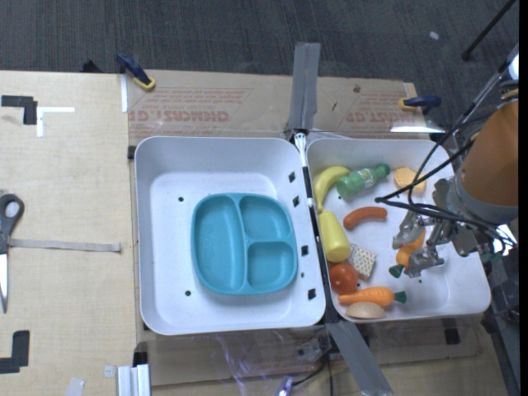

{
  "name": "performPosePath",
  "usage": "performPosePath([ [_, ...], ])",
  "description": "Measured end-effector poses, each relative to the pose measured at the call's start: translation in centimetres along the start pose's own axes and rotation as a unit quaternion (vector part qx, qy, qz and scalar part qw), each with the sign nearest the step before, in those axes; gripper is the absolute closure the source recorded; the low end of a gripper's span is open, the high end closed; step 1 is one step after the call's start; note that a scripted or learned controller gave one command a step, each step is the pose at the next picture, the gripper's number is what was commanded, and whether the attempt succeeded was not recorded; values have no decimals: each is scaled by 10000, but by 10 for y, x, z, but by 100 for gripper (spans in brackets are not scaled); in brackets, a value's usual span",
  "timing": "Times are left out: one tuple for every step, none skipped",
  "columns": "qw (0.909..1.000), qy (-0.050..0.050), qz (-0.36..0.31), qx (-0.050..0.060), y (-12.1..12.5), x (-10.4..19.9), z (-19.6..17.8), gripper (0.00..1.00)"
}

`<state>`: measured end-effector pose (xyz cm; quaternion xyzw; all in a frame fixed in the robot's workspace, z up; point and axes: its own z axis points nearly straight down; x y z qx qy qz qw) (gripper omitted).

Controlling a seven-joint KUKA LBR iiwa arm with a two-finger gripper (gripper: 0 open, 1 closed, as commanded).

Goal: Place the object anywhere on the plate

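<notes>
Camera view: one plate [245, 243], one banana [327, 181], one bottle [361, 179], two carrots [371, 296]; hand [417, 250] grip unclear.

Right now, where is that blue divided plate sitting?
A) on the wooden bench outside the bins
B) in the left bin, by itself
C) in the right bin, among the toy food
B: the plate lies in the left bin, apart from the toy food in the right bin.

Teal three-compartment plate [245, 243], flat in left bin [157, 221], nothing on it
</notes>
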<state>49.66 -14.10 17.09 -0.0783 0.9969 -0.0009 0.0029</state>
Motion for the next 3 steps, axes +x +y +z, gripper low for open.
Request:
performPosePath([
  [9969,-8,-786,-8,85,-18,-52,100],
  [9958,-6,-914,-13,159,-71,-72,100],
  [9958,-5,-911,-13,159,-71,-72,0],
])
